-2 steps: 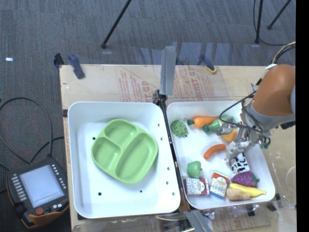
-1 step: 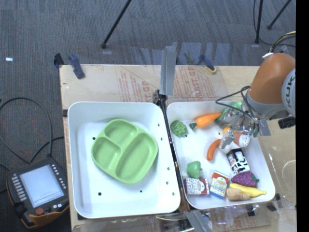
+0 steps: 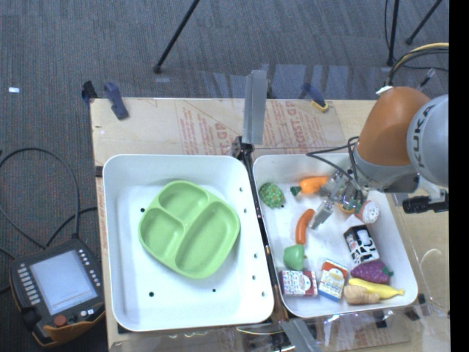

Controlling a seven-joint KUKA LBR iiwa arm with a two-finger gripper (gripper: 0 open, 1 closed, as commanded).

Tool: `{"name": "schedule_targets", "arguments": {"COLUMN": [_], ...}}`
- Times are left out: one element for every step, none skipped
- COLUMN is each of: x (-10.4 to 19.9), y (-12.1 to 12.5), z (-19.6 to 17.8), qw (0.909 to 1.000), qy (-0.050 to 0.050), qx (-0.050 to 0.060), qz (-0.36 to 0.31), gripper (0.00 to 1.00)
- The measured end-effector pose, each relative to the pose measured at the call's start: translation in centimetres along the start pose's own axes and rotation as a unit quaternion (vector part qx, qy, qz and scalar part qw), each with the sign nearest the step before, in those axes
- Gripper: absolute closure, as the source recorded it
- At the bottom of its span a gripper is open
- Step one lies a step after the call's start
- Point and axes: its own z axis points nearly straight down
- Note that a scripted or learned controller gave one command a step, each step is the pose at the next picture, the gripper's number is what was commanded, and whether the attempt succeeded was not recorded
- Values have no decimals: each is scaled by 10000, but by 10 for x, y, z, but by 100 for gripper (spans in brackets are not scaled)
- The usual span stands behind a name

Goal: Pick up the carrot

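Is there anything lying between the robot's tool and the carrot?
No. In the camera view the tool hangs just below and right of the carrot, with bare white bin floor between them.

camera view: fixed overhead | slanted down | both bins [image 3: 183, 169] in frame

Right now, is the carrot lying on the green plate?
No, the carrot lies in the right bin near the hand; the green plate is in the left bin.

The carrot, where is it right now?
The carrot lies in the right bin, near its far edge, between the green bumpy ball and the gripper, which is close beside it.
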Motion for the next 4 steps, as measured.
{"name": "schedule_targets", "arguments": {"x": [8,5,7,8], "y": [33,44,52,54], "z": [1,2,1,-9], "qw": [9825,9622,8897,8913], "qy": [7,38,3,3], "qx": [13,50,19,32], "qz": [1865,2723,4565,4534], "gripper": [0,0,0,100]}}
